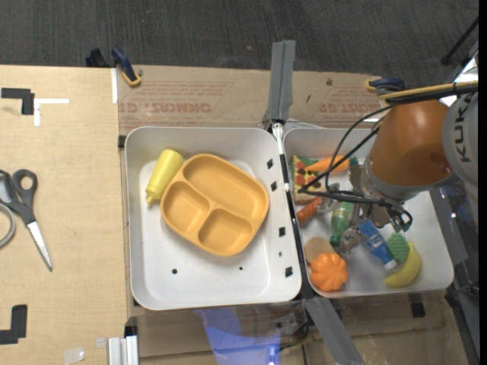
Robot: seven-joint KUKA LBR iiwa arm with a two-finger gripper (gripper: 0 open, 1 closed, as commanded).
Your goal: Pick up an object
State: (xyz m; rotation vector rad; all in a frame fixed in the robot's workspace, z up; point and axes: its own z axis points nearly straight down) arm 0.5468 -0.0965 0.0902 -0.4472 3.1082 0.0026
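Gripper (356, 230) is down among the toys in the right bin (437, 280), close above a small bottle (375, 242); its grip state I cannot tell. Nothing looks lifted yet, so grasping and raising an object seem left to do.

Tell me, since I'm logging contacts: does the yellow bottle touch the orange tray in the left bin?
Touching. The camera view shows the yellow bottle lying against the orange tray's upper-left rim, no gap between.
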